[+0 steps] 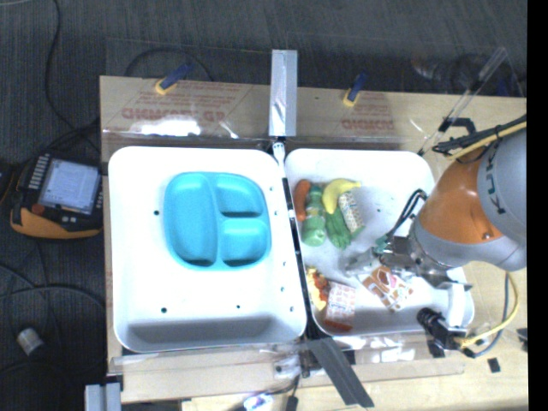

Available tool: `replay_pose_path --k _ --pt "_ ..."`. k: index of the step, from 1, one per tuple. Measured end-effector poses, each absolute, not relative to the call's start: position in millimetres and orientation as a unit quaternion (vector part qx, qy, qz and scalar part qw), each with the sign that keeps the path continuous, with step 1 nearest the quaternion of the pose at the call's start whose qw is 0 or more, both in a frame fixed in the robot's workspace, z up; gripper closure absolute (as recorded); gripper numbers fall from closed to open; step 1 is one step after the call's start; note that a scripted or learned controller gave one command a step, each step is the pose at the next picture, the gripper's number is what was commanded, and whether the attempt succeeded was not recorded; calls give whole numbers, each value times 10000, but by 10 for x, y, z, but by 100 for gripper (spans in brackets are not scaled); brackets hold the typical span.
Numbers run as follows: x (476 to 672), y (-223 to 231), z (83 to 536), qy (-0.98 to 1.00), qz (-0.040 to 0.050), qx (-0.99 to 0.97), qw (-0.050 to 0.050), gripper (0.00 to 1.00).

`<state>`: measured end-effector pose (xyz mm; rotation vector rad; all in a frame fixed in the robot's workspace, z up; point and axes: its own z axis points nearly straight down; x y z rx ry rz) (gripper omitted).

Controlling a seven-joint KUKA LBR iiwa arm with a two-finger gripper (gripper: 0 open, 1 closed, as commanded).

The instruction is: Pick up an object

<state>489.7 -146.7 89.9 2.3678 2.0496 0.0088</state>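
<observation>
Gripper [383,253] low in right bin [411,165], finger state impossible to tell from here. Red-white packet [390,288] lies just below it on bin floor. Banana [341,187], green items [330,221] well apart, toward divider.

Glossy plastic tray [216,218]; smooth white bins [137,315]; bench [257,110] perhaps wood.

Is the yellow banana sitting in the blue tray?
No, the banana lies in the right bin beside other toy food, while the blue tray sits in the left bin.
</observation>
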Motion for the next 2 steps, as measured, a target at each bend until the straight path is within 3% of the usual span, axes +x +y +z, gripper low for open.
replay_pose_path --k 1,2 --pt "4899 -1454 988 6552 31 7555 33 100" --pt "5648 -1045 1996 6013 -29 7990 1 100"
